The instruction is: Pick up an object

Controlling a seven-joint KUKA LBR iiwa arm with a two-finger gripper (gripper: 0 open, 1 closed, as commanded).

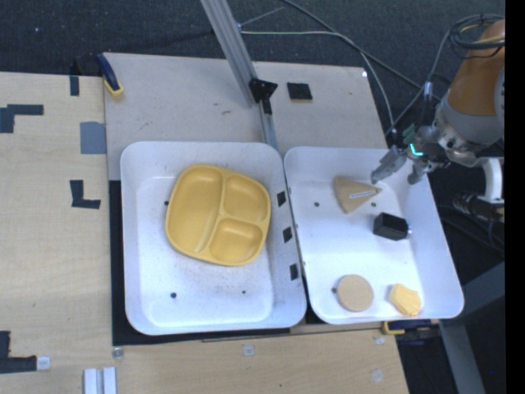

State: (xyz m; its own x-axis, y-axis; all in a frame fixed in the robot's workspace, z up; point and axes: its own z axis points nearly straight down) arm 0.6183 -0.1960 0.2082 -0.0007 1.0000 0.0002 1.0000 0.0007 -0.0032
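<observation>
Above right bin (426,228) — jaws spread, empty.

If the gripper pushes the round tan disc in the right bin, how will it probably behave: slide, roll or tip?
The round tan disc lies flat on the right bin floor, so it would probably slide rather than roll. It looks low and thin, so tipping seems unlikely, but the gripper may find little edge to grasp. It looks light for its size, though the picture cannot confirm that.

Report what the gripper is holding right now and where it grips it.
Nothing is held. The gripper hovers open over the right bin, its fingers apart with nothing between them, just right of the tan wedge, which lies on the bin floor.
</observation>
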